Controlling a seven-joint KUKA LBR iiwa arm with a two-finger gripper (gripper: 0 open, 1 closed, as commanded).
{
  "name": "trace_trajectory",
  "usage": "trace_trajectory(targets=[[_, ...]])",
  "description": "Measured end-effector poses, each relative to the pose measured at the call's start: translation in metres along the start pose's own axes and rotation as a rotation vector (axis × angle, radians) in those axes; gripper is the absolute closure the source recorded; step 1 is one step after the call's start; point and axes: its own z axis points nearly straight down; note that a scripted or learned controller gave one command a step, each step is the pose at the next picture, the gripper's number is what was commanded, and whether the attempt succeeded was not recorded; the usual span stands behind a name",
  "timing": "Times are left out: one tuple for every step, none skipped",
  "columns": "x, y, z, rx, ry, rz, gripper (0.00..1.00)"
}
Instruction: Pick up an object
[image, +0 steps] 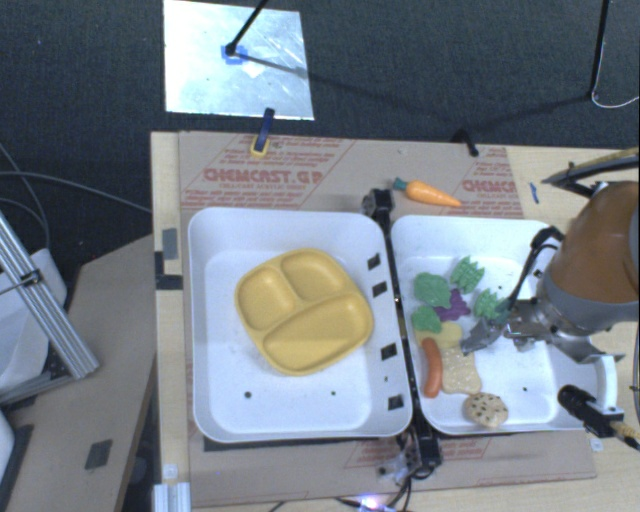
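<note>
Dark blue-grey carpet (80, 90) across the far half of the scene. Lying on it at far centre-left, a shiny silver sheet (238, 60), crinkled, catching light, crossed by a thin dark rod with a blue bit at its tip. Thin white cable (598, 70) looping at far right. Pale wooden bench (165, 290), topped by a brown cardboard sheet (330, 170) printed in red letters. Nearer left, a second light wood surface (100, 400), set at an angle. At the left edge, slanted aluminium framing (45, 310) beside thin grey cables (40, 185) trailing over the carpet. Even, soft lighting; faint shadows only.
</note>
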Motion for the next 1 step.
trace_trajectory(targets=[[0.1062,-0.0013,-0.0328,-0.017,-0.002,-0.012,0.00]])
